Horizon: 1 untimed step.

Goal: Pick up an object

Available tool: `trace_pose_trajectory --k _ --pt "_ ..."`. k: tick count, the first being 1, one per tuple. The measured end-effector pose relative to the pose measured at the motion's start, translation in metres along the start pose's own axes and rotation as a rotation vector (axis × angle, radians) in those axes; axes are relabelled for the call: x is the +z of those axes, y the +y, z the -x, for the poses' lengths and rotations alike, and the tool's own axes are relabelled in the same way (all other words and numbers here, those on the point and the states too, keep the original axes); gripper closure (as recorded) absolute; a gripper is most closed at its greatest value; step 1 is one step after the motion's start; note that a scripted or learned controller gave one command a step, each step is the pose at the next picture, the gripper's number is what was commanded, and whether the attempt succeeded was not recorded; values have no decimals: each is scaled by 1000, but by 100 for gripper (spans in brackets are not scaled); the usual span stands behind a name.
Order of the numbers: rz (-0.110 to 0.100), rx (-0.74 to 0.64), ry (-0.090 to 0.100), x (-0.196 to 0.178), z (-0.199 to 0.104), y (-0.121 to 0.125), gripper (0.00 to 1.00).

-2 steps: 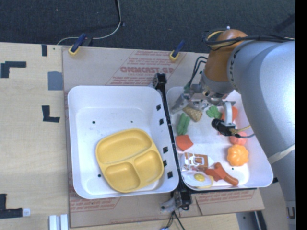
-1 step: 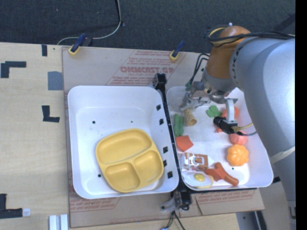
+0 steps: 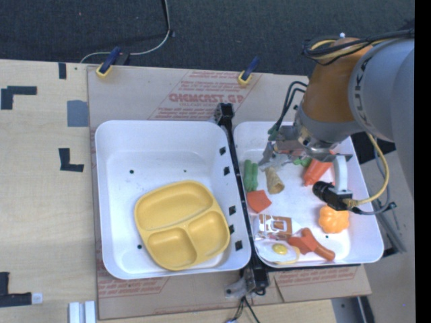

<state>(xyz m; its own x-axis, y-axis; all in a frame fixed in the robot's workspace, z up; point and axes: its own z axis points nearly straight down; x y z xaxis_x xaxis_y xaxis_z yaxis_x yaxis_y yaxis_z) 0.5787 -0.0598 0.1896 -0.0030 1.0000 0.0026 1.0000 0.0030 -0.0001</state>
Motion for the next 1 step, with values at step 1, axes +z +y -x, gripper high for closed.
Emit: trace_pose_trajectory --k 1 --pt "-2 4 -2 -42 11 -84 100"
